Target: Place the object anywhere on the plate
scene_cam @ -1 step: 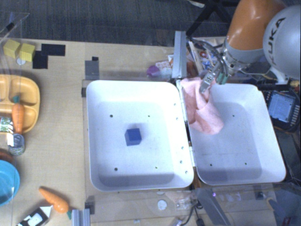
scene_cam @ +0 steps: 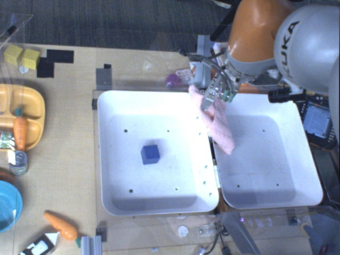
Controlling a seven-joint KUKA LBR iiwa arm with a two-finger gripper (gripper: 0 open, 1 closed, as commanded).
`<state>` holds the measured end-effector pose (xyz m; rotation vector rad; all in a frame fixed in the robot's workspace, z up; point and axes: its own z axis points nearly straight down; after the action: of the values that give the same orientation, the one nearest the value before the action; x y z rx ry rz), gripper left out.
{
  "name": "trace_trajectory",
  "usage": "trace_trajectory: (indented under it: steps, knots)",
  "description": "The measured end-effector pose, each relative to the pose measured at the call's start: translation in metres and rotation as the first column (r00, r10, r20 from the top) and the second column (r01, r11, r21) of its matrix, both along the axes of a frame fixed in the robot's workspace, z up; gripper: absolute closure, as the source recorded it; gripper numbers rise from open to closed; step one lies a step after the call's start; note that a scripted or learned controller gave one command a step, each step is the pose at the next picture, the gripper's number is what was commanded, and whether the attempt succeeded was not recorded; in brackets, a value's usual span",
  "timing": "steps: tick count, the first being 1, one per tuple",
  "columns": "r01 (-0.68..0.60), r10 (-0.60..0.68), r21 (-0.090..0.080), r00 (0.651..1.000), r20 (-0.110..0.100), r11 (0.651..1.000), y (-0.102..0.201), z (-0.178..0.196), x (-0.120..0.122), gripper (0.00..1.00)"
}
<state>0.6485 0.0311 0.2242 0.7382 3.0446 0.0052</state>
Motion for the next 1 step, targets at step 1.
trace_trajectory:
  steps: [1]
  knots:
    - [-0.105, 0.105, 0.0, 0.995, -0.001, 0.995, 0.0602, -0.0378, -0.0264, 1.0]
